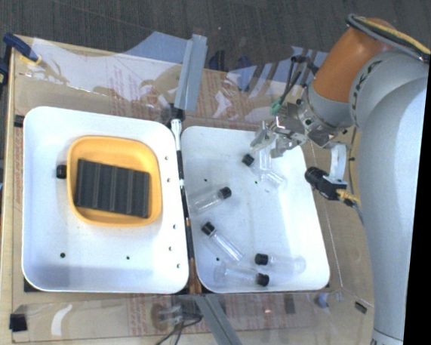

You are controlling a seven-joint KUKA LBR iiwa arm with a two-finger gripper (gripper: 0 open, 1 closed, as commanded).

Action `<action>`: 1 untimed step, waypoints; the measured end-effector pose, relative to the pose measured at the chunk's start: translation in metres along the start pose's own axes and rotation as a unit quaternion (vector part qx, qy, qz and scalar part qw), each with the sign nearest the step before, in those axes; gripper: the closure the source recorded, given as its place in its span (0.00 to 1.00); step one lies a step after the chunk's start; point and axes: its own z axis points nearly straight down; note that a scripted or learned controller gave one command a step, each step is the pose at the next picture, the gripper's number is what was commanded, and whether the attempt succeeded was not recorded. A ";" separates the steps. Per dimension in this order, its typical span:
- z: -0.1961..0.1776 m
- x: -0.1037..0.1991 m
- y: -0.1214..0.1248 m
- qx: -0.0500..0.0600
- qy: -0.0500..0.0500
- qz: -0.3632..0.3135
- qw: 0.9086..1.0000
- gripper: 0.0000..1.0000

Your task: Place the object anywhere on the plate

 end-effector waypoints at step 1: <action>0.010 0.030 -0.032 0.000 -0.001 -0.085 0.996 1.00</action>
